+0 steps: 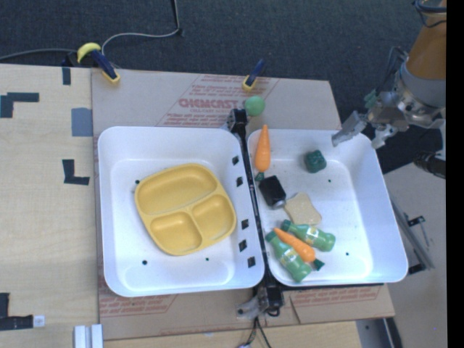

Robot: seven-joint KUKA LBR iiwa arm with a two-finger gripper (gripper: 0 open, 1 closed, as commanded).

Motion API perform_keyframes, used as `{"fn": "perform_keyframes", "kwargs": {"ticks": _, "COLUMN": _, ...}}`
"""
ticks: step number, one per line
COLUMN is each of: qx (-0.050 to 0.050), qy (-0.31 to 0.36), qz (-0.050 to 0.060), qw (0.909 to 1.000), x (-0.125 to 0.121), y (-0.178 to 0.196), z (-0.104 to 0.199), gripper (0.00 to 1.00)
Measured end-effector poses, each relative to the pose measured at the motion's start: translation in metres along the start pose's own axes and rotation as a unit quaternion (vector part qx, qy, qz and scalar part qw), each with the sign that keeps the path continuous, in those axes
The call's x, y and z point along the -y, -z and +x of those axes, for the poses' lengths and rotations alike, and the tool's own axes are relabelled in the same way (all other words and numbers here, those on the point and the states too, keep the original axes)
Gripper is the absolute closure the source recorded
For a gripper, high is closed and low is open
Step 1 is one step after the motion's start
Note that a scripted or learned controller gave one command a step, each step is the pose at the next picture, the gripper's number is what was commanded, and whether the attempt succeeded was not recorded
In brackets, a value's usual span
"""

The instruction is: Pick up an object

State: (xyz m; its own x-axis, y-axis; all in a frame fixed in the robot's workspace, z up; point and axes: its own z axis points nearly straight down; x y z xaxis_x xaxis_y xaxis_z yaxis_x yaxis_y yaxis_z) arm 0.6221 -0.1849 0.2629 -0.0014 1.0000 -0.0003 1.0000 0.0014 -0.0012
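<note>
Hand over right bin's far corner, fingers spread apart, nothing between them. Nearest pick: green cube, just below-left of hand. Carrot, black block, bottles farther left. Nothing lifted yet; descent, closing, lift all remaining.

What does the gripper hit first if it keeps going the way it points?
Likely the right bin rim or floor near its top right corner; the gripper points down-left toward the green cube, but depth is unclear.

A divided plate lies in my left bin; carrots, bottles and a block fill the right bin.
</note>
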Motion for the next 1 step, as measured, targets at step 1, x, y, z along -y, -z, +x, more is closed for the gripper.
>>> {"fn": "perform_keyframes", "kwargs": {"ticks": 1, "qx": 0.000, "qy": 0.001, "qz": 0.001, "qw": 1.0000, "x": -0.0313, "y": -0.0862, "z": 0.0078, "gripper": 0.00}}
